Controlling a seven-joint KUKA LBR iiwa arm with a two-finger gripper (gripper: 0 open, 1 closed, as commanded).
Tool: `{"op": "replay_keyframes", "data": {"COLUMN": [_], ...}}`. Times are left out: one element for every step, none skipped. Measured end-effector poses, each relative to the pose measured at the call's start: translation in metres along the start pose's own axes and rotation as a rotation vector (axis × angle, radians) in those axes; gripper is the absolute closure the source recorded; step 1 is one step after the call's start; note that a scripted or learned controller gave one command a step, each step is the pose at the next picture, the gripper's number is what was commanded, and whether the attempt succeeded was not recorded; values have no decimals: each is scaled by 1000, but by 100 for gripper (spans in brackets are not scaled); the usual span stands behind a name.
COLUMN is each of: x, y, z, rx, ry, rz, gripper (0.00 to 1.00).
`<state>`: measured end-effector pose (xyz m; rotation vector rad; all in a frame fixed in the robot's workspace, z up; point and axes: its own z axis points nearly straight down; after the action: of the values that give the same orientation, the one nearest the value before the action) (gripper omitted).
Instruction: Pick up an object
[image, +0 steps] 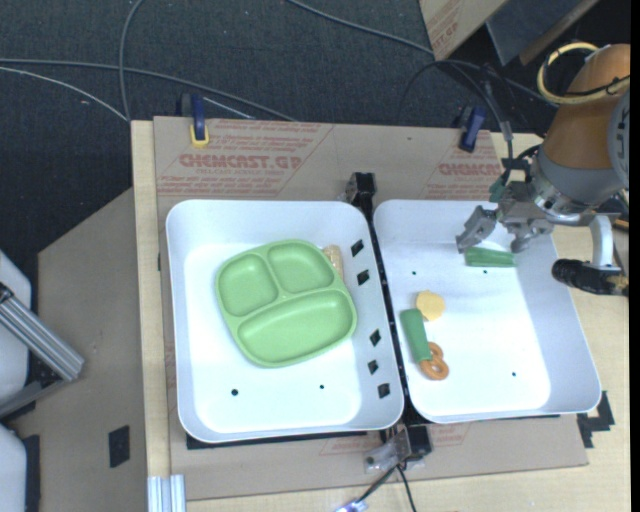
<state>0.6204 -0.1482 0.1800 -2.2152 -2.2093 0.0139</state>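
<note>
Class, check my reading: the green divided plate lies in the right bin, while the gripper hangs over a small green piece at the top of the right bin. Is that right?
Not quite. The camera view shows the plate in the left bin, not the right bin. The rest stands: the gripper hangs over the green piece at the top of the right bin.

Two bins (190, 330), one green tray (286, 302)

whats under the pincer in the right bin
A flat green block lies directly below the pincer, on the right white bin's floor. The pincer's fingers cover part of its top edge.
</note>
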Motion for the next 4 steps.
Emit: {"op": "replay_keyframes", "data": {"x": [0,9,10,10], "y": [3,6,6,8], "z": [-9,39,92,77], "rx": [-15,-10,-9,-16], "ry": [-2,-1,-1,-2], "rz": [-3,-4,-3,-3], "gripper": [0,0,0,100]}}
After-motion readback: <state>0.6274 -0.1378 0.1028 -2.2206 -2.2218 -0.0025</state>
